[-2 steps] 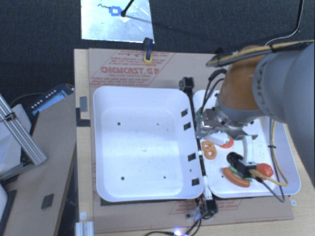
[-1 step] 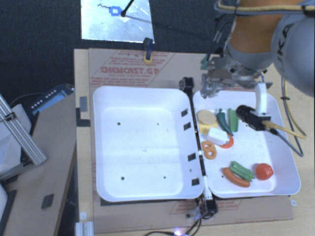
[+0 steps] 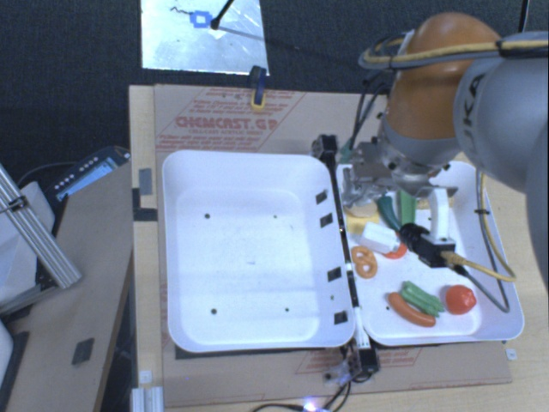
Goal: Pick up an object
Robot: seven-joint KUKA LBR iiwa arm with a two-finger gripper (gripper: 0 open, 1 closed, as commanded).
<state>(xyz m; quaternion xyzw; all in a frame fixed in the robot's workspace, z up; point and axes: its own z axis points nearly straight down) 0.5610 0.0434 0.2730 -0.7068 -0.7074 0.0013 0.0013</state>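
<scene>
Toy food (image 3: pixel 410 275) lies in the right white bin (image 3: pixel 502 320): a red tomato (image 3: pixel 461 299), a green pod (image 3: pixel 422 297) on an orange sausage (image 3: pixel 408 310), a pretzel (image 3: pixel 364 262) and a white block (image 3: pixel 378 233). The left bin (image 3: pixel 249 247) sits touching it, both on a brown cardboard sheet (image 3: pixel 223 118) printed "CHEMCAST" in red. Dark carpet lies beyond, with a shiny square panel (image 3: pixel 202 24). The gripper (image 3: pixel 390 200) hangs low over the right bin's far end, its state impossible to tell.
</scene>
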